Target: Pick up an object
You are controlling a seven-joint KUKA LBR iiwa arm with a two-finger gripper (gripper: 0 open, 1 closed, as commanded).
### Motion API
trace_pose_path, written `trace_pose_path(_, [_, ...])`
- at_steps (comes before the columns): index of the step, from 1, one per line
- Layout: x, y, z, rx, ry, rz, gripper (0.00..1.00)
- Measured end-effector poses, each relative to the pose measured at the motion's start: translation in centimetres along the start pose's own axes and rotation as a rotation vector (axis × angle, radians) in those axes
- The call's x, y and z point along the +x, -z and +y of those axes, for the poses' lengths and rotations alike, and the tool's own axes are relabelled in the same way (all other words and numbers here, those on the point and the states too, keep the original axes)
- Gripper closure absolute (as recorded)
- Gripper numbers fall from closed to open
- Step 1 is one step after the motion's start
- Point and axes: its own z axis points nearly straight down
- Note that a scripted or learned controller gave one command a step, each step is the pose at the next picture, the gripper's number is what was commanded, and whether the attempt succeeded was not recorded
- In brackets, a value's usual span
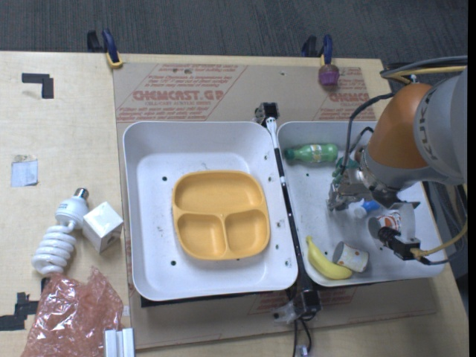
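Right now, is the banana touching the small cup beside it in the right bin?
Touching. The camera view shows the banana lying against the small cup with no gap between them near the right bin's front edge.

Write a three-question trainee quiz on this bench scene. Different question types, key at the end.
1. True or false: the yellow divided plate lies in the left bin.
2. Which item lies nearest the front wall of the right bin?
A. green bottle
B. banana
C. purple clamp
3. Fill in: on the bench left of the bins, a spiral light bulb lies beside a small white ____.

Key
1. True.
2. B. The banana lies along the front wall, next to a small cup-like item; the green bottle lies at the far end. The claw is over the middle of this bin.
3. Cube.
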Motion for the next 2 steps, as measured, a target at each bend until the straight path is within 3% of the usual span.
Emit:
trace_pose_path(1, [-1.5, 0.0, -7.0, 0.0, 0.0, 0.0, 0.0])
trace_pose_path(2, [-1.0, 0.0, 0.6, -0.001, 0.002, 0.0, 0.0])
